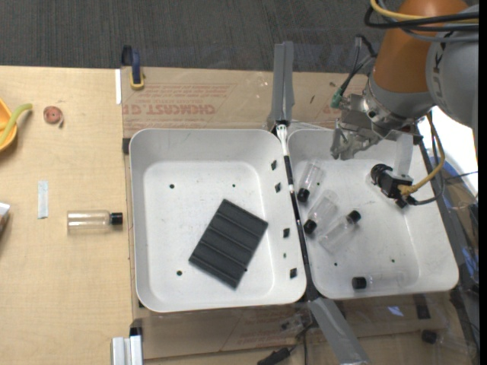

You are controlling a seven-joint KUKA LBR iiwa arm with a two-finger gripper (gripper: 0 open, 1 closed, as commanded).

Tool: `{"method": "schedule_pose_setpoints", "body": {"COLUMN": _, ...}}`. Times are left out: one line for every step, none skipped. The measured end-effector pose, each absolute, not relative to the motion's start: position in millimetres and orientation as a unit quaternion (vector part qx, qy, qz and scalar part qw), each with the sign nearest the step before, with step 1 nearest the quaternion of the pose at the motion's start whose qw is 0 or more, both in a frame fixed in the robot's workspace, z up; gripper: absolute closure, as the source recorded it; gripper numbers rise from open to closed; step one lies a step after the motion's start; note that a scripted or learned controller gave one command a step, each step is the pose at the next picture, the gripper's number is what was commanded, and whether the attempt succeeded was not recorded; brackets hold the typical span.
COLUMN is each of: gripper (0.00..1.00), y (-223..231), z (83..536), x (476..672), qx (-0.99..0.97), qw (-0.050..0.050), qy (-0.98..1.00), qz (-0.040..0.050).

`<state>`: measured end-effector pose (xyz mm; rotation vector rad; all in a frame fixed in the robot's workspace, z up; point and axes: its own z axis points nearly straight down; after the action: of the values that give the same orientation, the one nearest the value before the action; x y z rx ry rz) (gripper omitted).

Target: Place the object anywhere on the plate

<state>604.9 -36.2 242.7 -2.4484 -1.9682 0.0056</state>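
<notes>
A dark grey ribbed plate lies flat and slanted in the left bin. Several clear vials with black caps lie in the right bin: one near the divider, two more in the middle, and a small one near the front rim. My gripper hangs over the back left part of the right bin, above and right of the nearest vial. I see nothing in it.
Outside the bins, a clear bottle lies on the bench to the left, with a white strip, a pink disc and an orange item. A metal divider bar rises between the bins. Cables hang beside the wrist.
</notes>
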Motion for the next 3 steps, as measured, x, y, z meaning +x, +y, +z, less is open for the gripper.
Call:
{"method": "schedule_pose_setpoints", "body": {"gripper": 1.00, "y": 86, "z": 252, "x": 649.4, "qx": -0.754, "qw": 0.000, "qy": -0.657, "qz": 0.0021}}
{"method": "schedule_pose_setpoints", "body": {"gripper": 1.00, "y": 215, "z": 303, "x": 599.3, "qx": -0.710, "qw": 0.000, "qy": -0.705, "qz": 0.0015}}
{"method": "schedule_pose_setpoints", "body": {"gripper": 1.00, "y": 228, "z": 249, "x": 564.3, "qx": -0.714, "qw": 0.000, "qy": -0.700, "qz": 0.0029}}
